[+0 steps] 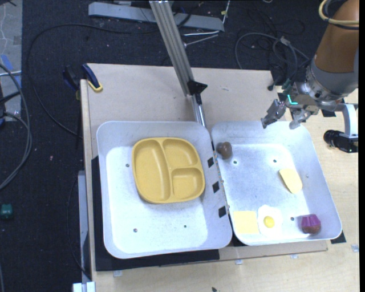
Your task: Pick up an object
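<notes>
- I see the gripper [283,117] spread open and holding nothing, above the right bin's [325,188] far edge.
- Nearest item: yellow wedge [291,181], mid-bin, well below the fingers, apart.

Light wooden bench top [148,94] sits on a dark floor [45,142]. Black cables [34,85] loop across the floor on the left and along the top. Slanted metal pole [174,43] crosses from the top edge down to the bench. Grey metal bracket [142,14] lies on the floor at the top. Blue-and-yellow clamp [91,78] at bench's far-left corner. Even overhead light, soft shadows.
</notes>
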You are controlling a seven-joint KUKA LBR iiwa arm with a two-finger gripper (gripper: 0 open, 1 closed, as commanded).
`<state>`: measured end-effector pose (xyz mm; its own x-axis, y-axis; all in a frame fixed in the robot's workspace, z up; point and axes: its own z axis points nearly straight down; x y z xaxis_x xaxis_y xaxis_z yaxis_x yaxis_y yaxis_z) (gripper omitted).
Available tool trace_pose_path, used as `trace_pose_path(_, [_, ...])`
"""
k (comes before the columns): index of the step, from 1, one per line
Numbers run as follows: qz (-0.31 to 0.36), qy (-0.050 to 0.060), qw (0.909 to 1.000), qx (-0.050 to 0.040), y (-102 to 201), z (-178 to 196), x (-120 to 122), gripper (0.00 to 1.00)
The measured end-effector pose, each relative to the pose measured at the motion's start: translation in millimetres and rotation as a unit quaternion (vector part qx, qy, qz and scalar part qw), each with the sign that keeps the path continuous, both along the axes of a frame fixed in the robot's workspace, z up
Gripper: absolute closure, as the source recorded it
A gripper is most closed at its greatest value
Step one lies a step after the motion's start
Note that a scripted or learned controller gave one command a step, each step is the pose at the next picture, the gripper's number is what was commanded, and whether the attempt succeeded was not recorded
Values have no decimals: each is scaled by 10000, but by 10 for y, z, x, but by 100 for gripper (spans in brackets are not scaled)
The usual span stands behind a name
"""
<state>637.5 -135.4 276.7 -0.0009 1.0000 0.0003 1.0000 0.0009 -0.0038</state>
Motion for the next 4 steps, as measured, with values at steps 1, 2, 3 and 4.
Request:
trace_pose_path(1, [2,-21,10000,-3,0,21,9,0])
trace_pose_path(2, [-3,-4,10000,-4,4,-412,39,0])
trace_pose_path(3, [-4,-4,10000,-4,24,-842,17,0])
trace_pose_path(4, [-7,3,10000,-1,2,-1477,37,0])
